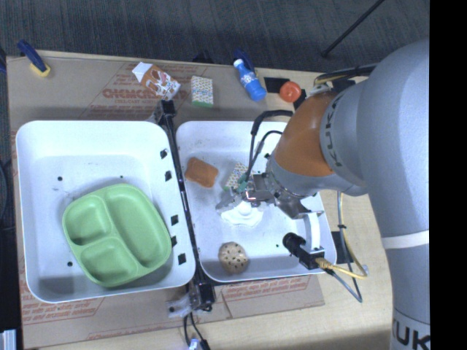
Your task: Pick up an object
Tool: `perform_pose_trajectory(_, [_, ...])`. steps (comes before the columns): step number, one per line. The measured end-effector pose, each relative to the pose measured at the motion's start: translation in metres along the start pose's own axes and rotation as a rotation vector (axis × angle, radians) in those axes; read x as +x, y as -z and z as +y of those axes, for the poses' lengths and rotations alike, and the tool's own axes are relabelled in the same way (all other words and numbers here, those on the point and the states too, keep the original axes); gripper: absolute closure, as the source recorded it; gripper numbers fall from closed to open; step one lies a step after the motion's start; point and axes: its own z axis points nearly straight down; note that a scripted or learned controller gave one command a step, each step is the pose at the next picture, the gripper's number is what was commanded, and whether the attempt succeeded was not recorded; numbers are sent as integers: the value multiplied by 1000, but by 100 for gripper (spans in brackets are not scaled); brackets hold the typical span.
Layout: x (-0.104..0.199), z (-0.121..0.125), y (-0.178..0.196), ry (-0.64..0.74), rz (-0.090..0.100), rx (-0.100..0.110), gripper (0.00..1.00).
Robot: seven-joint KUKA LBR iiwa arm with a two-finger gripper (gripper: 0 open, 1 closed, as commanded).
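My gripper [243,193] hangs low over the middle of the right bin [211,133], under the orange band of the arm. Right below it lies a white crumpled item [242,216], and a patterned packet [236,173] sits just beside the gripper's upper left. An orange-brown block [201,172] rests to the left of the gripper, apart from it. A speckled tan ball [232,257] sits near the bin's front wall.
The left bin [44,144] holds a green divided tray [115,233]. Behind the bins lie a blue bottle [249,79], an orange cap [290,90], a small green-white box [202,90] and a snack packet [155,81]. The arm covers the right bin's right side.
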Motion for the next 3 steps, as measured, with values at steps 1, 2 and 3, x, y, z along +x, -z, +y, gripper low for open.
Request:
perform_pose_trajectory(1, [20, 79, -31, -2, -1, -11, 0])
perform_pose_trajectory(2, [19, 80, -20, 2, -5, -14, 100])
perform_pose_trajectory(3, [71, 56, 91, -2, 0, -4, 100])
